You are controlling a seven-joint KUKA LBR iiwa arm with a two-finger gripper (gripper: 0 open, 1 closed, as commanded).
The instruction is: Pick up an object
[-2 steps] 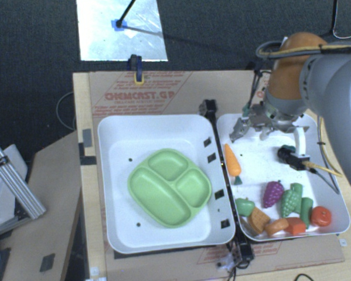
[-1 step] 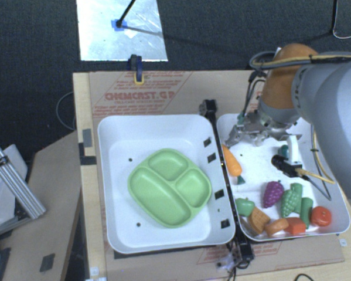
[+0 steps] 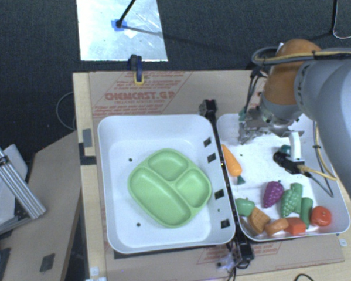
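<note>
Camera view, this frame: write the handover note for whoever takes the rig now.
Gripper: low over the far end of the right bin, near its inner wall; nothing visibly held, grip state unclear.
Objects: toy carrot just in front of the gripper along the left wall; purple grapes, green corn, tomato and other toy food piled at the near end.
Left bin: green divided plate.
Done: nothing lifted.
Left: grasp one object and raise it; the carrot looks closest.
</note>
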